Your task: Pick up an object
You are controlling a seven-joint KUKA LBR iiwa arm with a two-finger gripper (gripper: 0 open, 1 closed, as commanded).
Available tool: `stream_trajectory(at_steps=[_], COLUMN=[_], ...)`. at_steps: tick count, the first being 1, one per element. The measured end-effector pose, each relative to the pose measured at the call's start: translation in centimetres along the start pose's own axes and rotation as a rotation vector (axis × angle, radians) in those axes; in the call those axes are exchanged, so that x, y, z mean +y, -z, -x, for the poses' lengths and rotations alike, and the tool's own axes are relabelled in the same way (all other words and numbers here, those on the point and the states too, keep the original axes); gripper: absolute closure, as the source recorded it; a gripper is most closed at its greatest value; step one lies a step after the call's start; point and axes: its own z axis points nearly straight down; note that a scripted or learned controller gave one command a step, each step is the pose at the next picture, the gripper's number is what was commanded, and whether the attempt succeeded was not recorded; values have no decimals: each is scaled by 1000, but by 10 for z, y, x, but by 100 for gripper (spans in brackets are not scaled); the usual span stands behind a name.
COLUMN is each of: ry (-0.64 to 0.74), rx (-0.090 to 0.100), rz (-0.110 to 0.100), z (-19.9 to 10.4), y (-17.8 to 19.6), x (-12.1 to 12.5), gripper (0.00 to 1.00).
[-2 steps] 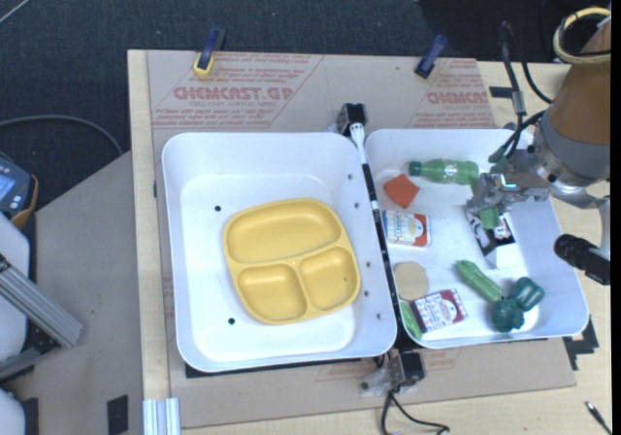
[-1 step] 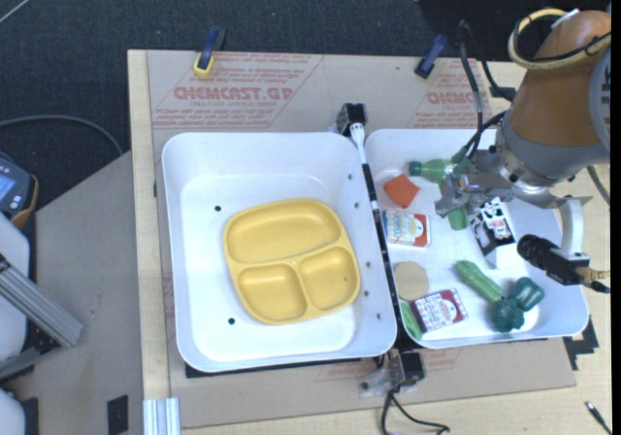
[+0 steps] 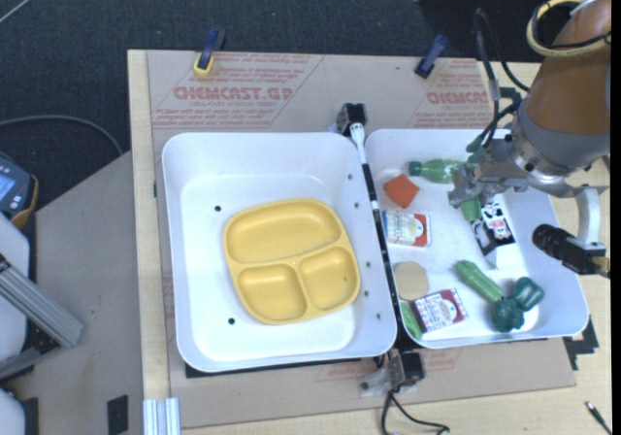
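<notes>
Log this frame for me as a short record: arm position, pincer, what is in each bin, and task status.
arm: reaches in from the right, over the right bin
pincer: low over the bin's upper part, beside a green bottle
left bin: yellow divided tray
right bin: green bottle, orange block, small white packet, tan disc, red packet, green toy tool, black-and-white item
task status: no object seen lifted

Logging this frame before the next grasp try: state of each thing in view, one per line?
Gripper: low in right bin, over green bottle; grasp unclear.
Green bottle: lying on its side.
Orange block: lying loose.
Yellow tray: flat in left bin, compartments up.
Red packet: lying flat.
Green tool: lying flat.
</notes>
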Motion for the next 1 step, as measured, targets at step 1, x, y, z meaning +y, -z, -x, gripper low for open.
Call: stream_trajectory(at_steps=[1], ry=[2], rx=[1], rz=[-1], z=[-8], y=[1], x=[6], gripper=[100])
